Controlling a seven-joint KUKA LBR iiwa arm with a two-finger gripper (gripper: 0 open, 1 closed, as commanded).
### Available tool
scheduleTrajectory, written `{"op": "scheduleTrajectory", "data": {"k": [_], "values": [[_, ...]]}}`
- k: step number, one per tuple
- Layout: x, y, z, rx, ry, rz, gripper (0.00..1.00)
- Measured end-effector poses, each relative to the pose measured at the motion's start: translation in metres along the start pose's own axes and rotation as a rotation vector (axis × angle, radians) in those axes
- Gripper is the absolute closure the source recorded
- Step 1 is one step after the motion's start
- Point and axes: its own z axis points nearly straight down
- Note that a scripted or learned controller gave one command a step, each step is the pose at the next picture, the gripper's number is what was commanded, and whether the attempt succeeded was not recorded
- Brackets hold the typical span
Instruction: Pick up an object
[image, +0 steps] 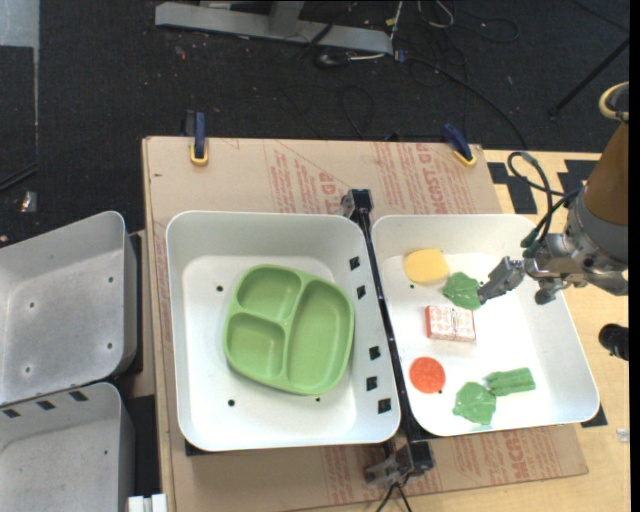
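Note:
The right bin holds several small items. A yellow rounded piece lies at the back left, with a green leafy piece just in front of it. A red-and-white box sits mid-left and an orange-red disc lies nearer the front. A second green leafy piece and a green block rest at the front. My gripper hangs over the bin's back right, open, with nothing between its fingers. One fingertip lies close to the right of the first green leafy piece.
The left bin holds a green divided plate. A black divider runs between the bins. The arm enters from the right. White lids lie off the bench at the left.

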Motion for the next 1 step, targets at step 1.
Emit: {"op": "scheduleTrajectory", "data": {"k": [1], "values": [[-0.0026,0.0037,0.0628,0.005,0.001,0.003,0.00]]}}
